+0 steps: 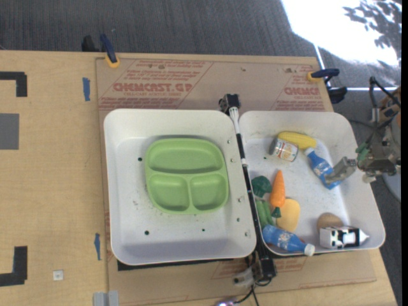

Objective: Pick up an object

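The right bin holds several small items. A yellow banana and a small jar lie at the back. A blue bottle lies to their right. An orange carrot, a green piece and a yellow fruit sit mid-bin. Along the front lie a second blue bottle, a brown lump and a black-and-white carton. My gripper reaches in over the bin's right rim, its tip right beside the first blue bottle's lower end.
The left bin carries a green divided plate. A black clip and cable run along the seam between the bins. Blue and yellow clamps hold the cardboard sheet under the bins. Cables hang at the far right.
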